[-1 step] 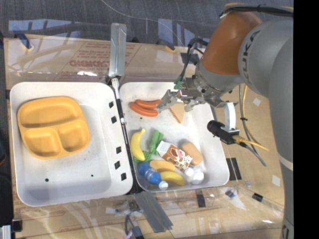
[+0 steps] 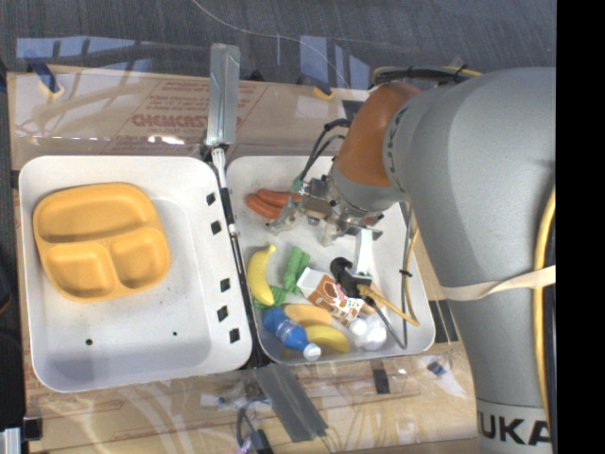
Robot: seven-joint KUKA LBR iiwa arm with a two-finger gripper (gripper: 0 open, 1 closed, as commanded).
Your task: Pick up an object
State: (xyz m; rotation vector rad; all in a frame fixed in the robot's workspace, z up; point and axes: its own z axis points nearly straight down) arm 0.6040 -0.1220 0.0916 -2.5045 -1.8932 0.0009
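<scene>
1. Objects for picking lie in the right bin (image 2: pixel 416 322). A red-orange sausage-shaped item (image 2: pixel 267 201) sits at its upper left. A banana (image 2: pixel 259 274) lies along the left wall. A green item (image 2: pixel 295 265) rests just beside the banana.
2. Lower in the same bin: a small printed carton (image 2: pixel 326 291), a blue bottle (image 2: pixel 285 331) with a white cap, a yellow item (image 2: pixel 321 329) touching the bottle, and a pale item at the lower right corner that is hard to identify.
3. The tool (image 2: pixel 321 214) is in the right bin, just right of the sausage-shaped item and above the green item. Its parts are small and cluttered with cables. Whether it is spread or closed cannot be told. Nothing can be seen gripped in it.
4. The arm (image 2: pixel 473 187) covers the bin's right wall and is cut off by the lower edge of the view. An orange band (image 2: pixel 364 145) sits above the wrist.
5. A black and white part (image 2: pixel 354 268) hangs below the wrist over the carton; its nature is unclear.
6. The left bin (image 2: pixel 189 339) holds one yellow divided tray (image 2: pixel 99 239) with three compartments.
7. Count: two bins, one tray, one banana, one bottle, one carton.
8. The surface (image 2: pixel 123 112) under the bins is brown with printed lettering.
</scene>
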